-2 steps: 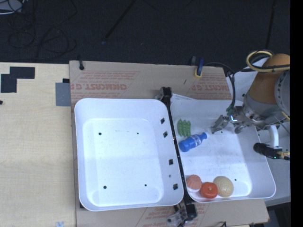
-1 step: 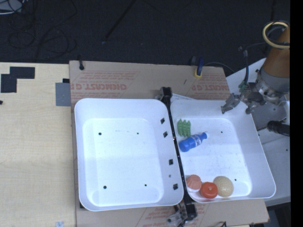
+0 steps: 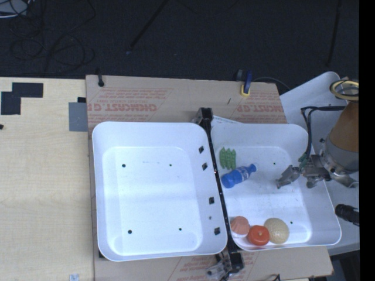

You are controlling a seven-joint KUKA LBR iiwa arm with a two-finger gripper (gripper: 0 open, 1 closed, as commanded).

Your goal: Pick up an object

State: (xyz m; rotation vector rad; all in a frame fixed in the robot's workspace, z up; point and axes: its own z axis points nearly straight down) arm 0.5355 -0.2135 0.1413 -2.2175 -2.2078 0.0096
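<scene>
Objects lie untouched — tool [image 3: 285, 178] hangs low over right bin [image 3: 299, 134].

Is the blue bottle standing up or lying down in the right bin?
Lying down. The blue bottle rests on its side on the right bin's floor, cap end pointing up-right, beside the green object.

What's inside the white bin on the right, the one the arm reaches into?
The right-hand white bin holds a green ridged piece, a blue bottle, a pinkish ball, a red round object and a cream ball. The gripper covers a bit of floor.
</scene>
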